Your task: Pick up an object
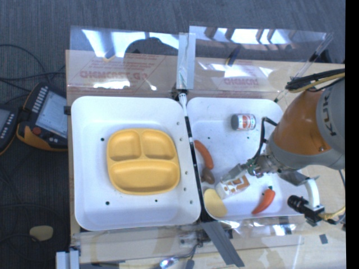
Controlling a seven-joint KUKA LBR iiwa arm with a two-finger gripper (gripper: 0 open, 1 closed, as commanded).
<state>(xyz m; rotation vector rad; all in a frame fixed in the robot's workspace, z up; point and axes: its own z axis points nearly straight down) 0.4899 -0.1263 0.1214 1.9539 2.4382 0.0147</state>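
The right bin holds several objects. A small can lies on its side near the back. An orange sausage lies by the left wall, with a small brown piece just below it. A pale yellow round piece sits at the front left corner. A white bottle with an orange label lies tilted in the middle front. An orange carrot lies front right. My gripper hangs right at the bottle's upper right end, under the orange-banded wrist.
In the left bin lies a yellow divided plate. A handheld controller with cables sits on the floor to the left. Clear plastic panels stand behind both bins. A black fitting on the arm overhangs the right bin's front right corner.
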